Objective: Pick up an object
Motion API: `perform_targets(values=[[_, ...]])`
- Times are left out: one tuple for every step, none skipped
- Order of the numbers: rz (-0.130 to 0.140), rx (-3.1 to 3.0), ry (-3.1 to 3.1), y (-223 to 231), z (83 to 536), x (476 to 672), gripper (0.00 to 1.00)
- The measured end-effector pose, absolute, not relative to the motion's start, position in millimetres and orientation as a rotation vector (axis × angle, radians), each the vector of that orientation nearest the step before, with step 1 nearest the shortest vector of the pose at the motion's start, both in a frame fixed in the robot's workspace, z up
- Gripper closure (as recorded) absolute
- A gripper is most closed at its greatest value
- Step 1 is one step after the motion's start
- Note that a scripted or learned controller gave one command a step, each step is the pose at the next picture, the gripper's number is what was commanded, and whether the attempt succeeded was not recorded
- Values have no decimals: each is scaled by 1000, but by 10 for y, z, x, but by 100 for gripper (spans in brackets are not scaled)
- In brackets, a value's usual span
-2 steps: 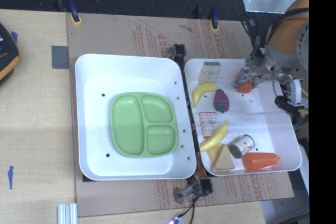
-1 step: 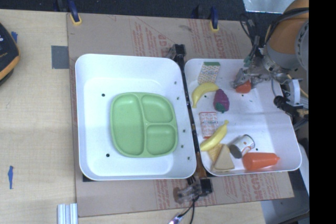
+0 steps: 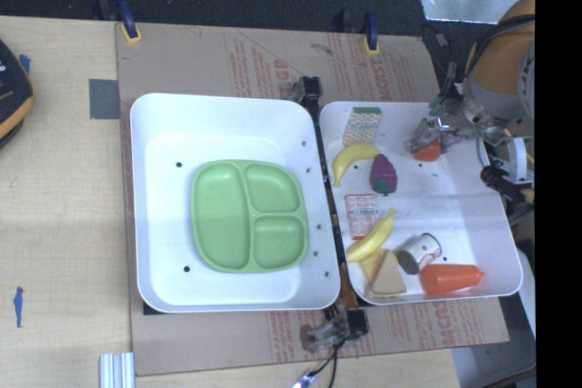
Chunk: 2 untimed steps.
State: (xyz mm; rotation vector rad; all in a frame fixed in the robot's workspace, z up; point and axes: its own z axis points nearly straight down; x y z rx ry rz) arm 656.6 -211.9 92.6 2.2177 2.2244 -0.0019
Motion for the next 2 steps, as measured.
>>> perform_targets(values=[[-2, 2218, 2227, -2095, 927, 6565, 100], [-3, 2215, 2229, -1748, 929, 6569, 100]])
